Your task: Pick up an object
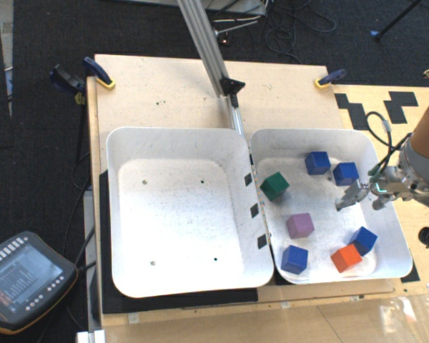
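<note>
The arm [422, 148] enters from the right edge of the frame at mid height. Its gripper [360, 196] hangs over the right bin [272, 145], in the bin's right half. The two fingers [345, 199] stand apart, and nothing sits between them.

The right bin holds seven blocks:
- A green block [275, 186] lies near the bin's left wall, in its upper part.
- A blue block [317, 163] lies near the top centre of the bin.
- A second blue block [345, 173] lies just right of it and just above the gripper.
- A purple block [300, 225] lies at the bin's centre.
- A third blue block [294, 259] lies near the lower edge, below the purple block.
- An orange block [346, 258] lies in the lower right corner.
- A fourth blue block [365, 239] touches the orange block on its upper right side.

The left bin [121, 191] occupies the centre left of the frame. Both bins rest on a pale board [171, 91]. A handheld control pad [21, 281] lies at the lower left corner of the frame.
</note>
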Robot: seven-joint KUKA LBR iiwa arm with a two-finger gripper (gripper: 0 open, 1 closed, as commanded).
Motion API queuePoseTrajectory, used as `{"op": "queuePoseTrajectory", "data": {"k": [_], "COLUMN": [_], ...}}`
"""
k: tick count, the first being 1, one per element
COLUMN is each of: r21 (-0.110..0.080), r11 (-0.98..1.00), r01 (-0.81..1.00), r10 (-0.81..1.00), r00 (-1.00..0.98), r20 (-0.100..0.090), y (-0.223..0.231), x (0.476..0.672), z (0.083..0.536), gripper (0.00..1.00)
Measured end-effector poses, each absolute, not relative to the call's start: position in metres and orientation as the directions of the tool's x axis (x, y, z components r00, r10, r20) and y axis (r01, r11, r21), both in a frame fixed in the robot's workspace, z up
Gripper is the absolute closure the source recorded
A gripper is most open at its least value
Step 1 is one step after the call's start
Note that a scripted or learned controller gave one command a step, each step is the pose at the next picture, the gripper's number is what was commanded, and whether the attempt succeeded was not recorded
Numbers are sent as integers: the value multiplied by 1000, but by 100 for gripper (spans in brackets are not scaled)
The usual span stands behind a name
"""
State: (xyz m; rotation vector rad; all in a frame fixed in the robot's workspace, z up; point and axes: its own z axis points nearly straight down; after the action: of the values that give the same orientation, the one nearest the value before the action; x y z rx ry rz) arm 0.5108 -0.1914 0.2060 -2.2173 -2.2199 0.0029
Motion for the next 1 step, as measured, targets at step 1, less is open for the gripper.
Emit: {"op": "queuePoseTrajectory", "data": {"k": [1], "r21": [0], "r11": [0], "r01": [1000], "r10": [1000], "r00": [0], "r20": [0], "y": [-191], "x": [512], "z": [208], "gripper": [0]}}
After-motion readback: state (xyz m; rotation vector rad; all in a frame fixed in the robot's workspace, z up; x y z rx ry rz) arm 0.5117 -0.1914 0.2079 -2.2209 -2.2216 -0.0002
